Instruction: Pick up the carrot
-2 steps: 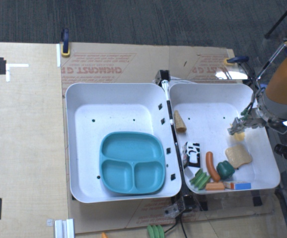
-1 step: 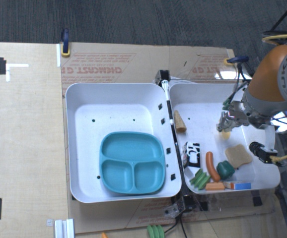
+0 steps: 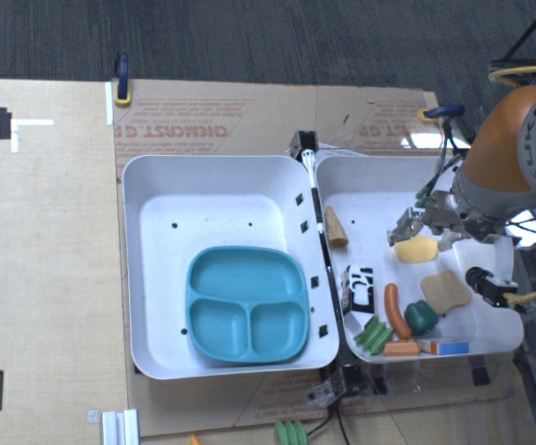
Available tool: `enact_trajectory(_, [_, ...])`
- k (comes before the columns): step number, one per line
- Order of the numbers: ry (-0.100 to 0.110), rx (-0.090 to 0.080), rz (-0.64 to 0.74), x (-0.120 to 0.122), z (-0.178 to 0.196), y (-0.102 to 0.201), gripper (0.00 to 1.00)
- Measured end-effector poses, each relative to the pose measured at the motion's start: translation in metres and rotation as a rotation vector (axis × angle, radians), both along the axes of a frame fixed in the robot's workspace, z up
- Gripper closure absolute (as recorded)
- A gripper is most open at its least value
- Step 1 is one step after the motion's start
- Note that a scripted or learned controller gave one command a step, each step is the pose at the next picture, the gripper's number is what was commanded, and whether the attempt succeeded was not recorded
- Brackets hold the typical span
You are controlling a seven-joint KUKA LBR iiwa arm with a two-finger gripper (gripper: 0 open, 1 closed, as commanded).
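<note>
Your carrot (image 3: 397,310) lay in the right bin (image 3: 379,188), near the front wall, just right of the black-and-white card (image 3: 358,288). It touched the dark green lump (image 3: 420,316) and sat just behind the green beans (image 3: 372,334). The hand (image 3: 414,226) hovered behind the card, over the yellow piece (image 3: 416,249); you couldn't tell whether it was spread or pressed together. The carrot looked like light, stiff, smooth toy plastic, likely slippery. Best hold: across the narrow middle, where its sides were least crowded.
</note>
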State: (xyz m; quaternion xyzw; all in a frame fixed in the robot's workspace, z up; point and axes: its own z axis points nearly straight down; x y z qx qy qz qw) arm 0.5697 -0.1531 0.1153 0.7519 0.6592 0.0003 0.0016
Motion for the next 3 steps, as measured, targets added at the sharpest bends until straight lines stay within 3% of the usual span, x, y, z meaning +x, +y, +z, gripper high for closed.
enact_trajectory(1, [0.003,0.001,0.121,-0.047,-0.024,0.007,0.0])
enact_trajectory(2, [0.003,0.0,-0.011,0.028,-0.023,-0.007,0.0])
enact_trajectory(3, [0.004,0.001,0.063,-0.036,-0.024,-0.022,0.0])
